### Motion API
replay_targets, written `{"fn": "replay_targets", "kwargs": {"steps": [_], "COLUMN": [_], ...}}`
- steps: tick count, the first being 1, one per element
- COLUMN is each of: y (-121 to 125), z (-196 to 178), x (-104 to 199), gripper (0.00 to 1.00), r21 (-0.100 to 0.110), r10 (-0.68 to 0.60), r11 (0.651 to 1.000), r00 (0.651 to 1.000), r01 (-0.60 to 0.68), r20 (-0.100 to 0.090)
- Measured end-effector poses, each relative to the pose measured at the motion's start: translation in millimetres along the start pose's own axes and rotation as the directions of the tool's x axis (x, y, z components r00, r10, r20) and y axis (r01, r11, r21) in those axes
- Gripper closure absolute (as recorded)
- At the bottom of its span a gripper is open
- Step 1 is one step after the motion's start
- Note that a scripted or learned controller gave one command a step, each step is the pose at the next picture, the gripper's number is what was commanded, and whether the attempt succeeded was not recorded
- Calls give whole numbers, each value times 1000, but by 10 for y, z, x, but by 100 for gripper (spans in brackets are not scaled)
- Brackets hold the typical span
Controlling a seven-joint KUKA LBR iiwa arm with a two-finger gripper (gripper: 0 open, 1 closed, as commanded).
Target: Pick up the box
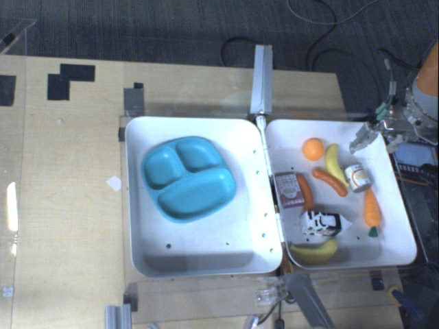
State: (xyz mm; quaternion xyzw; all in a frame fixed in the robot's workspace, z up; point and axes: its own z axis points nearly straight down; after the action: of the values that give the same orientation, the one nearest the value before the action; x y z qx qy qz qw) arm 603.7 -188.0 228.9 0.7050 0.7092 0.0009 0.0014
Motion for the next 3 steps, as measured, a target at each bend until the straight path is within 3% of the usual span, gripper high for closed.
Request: {"fn": "replay_targets", "kwargs": {"steps": [1, 2, 3], "y": [-84, 333, 333], "z": [1347, 1409, 1409], "x": [-146, -102, -102], "gripper": [0, 0, 0], "r21": [0, -6, -6], "r10": [117, 42, 42], "r11": [993, 999, 999], "r00": [993, 999, 999], "r01": [-117, -42, -42], "r20": [-3, 1, 1]}}
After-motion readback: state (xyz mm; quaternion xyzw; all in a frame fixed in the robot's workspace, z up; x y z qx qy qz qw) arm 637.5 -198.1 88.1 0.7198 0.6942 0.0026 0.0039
